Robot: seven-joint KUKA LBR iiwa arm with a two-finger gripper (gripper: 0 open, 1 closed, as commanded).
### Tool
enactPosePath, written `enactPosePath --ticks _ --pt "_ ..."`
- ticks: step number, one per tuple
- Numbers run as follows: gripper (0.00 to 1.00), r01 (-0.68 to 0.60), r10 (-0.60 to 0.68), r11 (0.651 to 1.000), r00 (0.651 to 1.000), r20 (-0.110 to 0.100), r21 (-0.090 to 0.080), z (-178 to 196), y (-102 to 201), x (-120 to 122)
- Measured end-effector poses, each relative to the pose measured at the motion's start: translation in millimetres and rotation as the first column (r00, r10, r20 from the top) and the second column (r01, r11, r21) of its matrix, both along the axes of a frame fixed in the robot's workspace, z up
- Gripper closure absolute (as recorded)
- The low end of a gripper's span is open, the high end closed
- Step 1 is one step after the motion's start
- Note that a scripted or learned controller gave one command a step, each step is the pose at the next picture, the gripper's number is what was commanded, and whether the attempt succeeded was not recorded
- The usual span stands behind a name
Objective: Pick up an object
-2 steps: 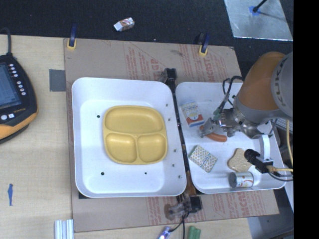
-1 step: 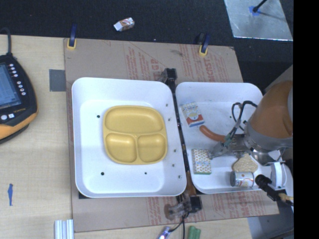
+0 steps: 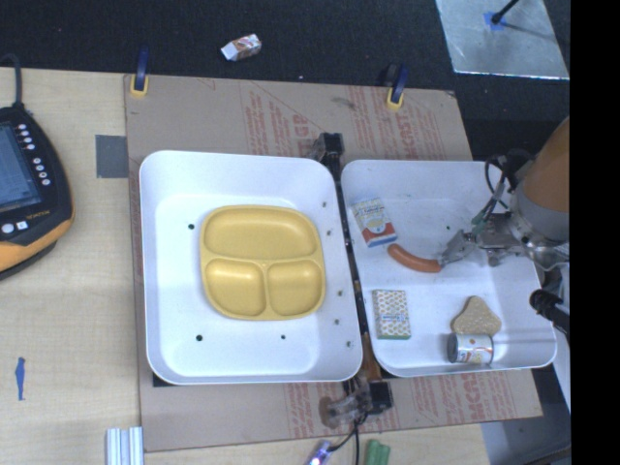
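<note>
Hovering: claw | beside sausage | right bin

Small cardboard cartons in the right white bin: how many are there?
2. The red-and-white carton lies near the bin's upper left; the green-patterned carton lies at its lower left. None seems hidden.

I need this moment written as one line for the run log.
phase: reaching | end effector: in right bin, by sausage | held: nothing seen | left bin: yellow tray

Even, fairly bright overhead light, soft shadows, slightly soft focus throughout.
</note>
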State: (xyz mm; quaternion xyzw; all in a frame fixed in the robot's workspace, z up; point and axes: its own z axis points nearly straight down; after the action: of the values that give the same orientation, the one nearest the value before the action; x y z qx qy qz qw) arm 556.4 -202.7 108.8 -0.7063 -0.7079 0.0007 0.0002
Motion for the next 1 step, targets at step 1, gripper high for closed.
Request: enactPosePath --ticks 1 --pt "0.00 -0.002 0.002 1.000 1.000 -0.001 0.001 44.8 47.6 7.9"
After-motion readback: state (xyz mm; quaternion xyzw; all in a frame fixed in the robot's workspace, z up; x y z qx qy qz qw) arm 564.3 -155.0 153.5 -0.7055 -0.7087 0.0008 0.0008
